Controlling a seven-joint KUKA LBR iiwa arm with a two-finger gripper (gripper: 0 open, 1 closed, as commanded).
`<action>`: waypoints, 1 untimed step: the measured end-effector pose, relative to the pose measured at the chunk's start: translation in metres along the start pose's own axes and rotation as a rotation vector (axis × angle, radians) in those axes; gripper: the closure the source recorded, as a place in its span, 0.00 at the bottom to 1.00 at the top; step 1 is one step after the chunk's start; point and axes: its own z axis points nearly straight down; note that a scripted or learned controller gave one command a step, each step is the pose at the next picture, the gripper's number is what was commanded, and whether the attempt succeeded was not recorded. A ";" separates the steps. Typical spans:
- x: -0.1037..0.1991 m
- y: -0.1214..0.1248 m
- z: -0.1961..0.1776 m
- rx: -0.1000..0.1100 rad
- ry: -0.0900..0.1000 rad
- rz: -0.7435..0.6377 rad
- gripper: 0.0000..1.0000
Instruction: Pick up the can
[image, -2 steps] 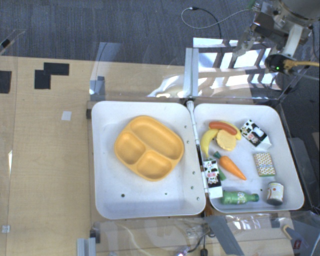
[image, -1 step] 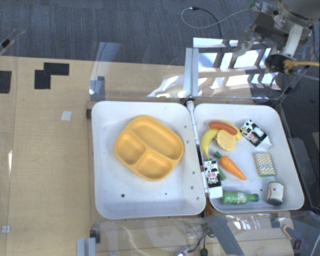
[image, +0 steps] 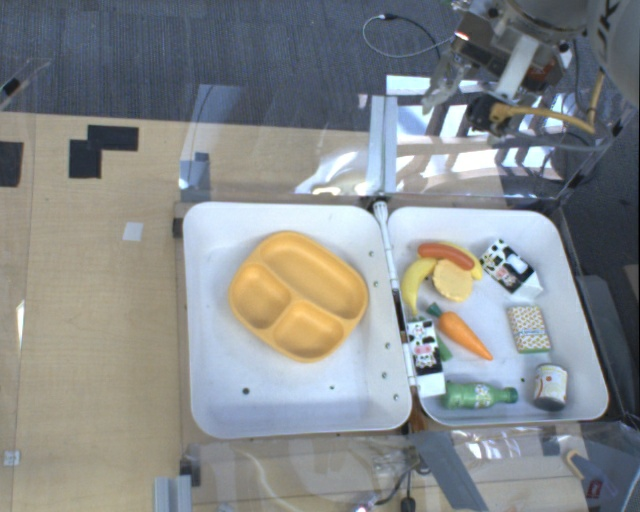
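The can (image: 549, 385) is small, with a pale label and a dark top. It stands in the near right corner of the right bin (image: 570, 260). My gripper (image: 441, 92) hangs high beyond the far edge of the bins, well away from the can and above the bench frame. Nothing is visibly held in it.
Also in the right bin are a green bottle (image: 478, 396) just left of the can, a cracker box (image: 527, 328), a carrot (image: 465, 335), a banana (image: 413, 283), a sausage (image: 447, 254) and two cow-print cartons (image: 507, 265) (image: 425, 350). The left bin (image: 210, 390) holds a yellow divided plate (image: 297, 294).
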 end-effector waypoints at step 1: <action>0.002 -0.001 -0.011 -0.004 0.002 -0.011 1.00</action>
